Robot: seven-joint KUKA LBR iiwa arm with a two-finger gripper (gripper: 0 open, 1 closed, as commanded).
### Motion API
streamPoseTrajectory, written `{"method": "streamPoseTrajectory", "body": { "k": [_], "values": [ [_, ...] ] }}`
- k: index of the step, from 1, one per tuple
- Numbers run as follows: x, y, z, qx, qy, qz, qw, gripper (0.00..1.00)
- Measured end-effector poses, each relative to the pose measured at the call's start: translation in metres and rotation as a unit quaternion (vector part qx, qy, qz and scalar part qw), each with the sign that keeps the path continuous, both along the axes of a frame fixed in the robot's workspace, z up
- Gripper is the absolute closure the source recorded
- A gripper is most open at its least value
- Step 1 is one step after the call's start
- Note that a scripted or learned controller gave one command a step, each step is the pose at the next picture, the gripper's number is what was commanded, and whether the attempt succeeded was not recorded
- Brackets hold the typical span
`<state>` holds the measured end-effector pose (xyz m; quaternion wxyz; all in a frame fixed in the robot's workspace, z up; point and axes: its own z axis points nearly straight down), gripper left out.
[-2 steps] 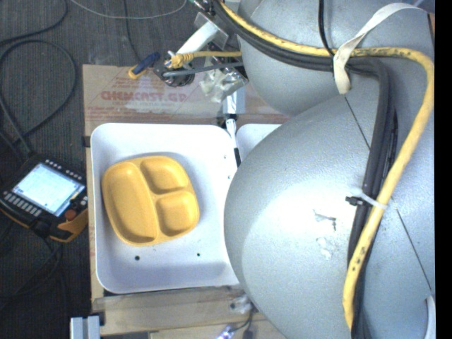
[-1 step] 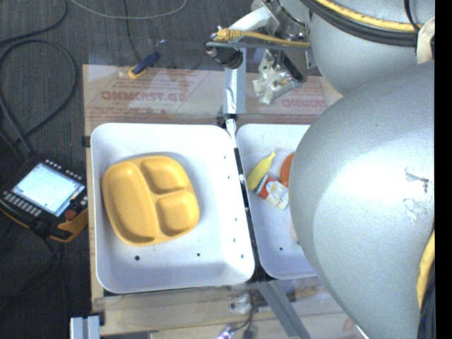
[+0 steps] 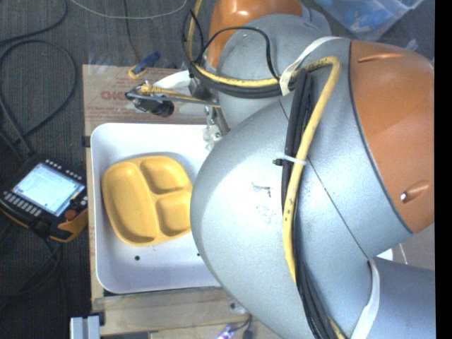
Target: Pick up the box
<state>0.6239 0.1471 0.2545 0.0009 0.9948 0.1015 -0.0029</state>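
My grey and orange arm (image 3: 318, 189) covers the middle and right of the camera view and hides whatever lies beneath it. A small part of the gripper (image 3: 210, 129) pokes out from under the arm at the far edge of the left white bin (image 3: 113, 267). It hangs just beyond the far right corner of a yellow three-compartment tray (image 3: 148, 198). The tray lies flat in the bin, and its right edge is covered by the arm.
A brown board (image 3: 106, 94) lies behind the bin. A hand-held control unit (image 3: 46, 193) with a lit screen sits on the dark floor to the left, with cables around it. The bin's front left floor is bare white.
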Motion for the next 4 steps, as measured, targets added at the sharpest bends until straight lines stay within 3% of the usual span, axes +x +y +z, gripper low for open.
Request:
{"method": "streamPoseTrajectory", "body": {
  "k": [1, 2, 3, 4],
  "values": [
    [0.02, -0.054, 0.091, -0.0003, -0.001, -0.001, 1.0, 1.0],
    [0.039, 0.005, 0.176, 0.0012, -0.001, 0.001, 1.0, 1.0],
    [0.039, 0.005, 0.175, 0.0012, 0.0, 0.001, 1.0, 0.0],
    [0.037, -0.1, 0.178, -0.0008, 0.0, 0.089, 0.996, 0.0]
  ]
}}
